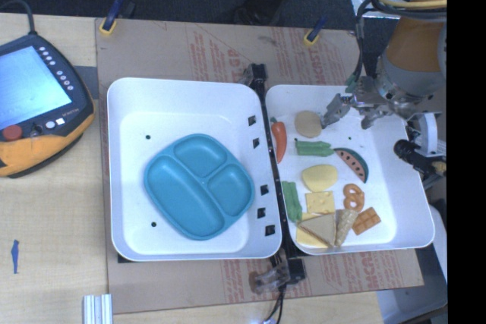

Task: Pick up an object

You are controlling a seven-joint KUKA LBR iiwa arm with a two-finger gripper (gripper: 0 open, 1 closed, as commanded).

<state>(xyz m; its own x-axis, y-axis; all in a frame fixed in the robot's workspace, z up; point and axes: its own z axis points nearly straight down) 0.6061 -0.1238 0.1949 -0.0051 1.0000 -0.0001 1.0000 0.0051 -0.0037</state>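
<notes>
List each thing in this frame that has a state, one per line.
gripper: above the right bin, open, holding nothing
blue divided plate: flat in the left bin, nothing on it
right bin: holds toy food pieces, spread out
round tan piece: flat, nearest the gripper, not grasped
handheld screen: lit

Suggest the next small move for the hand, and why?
Probably ease the hand left and down onto the tan round piece. The hand hovers over the right bin near its top with nothing seen between its fingers, and that piece lies closest, apart from the green piece below.
</notes>
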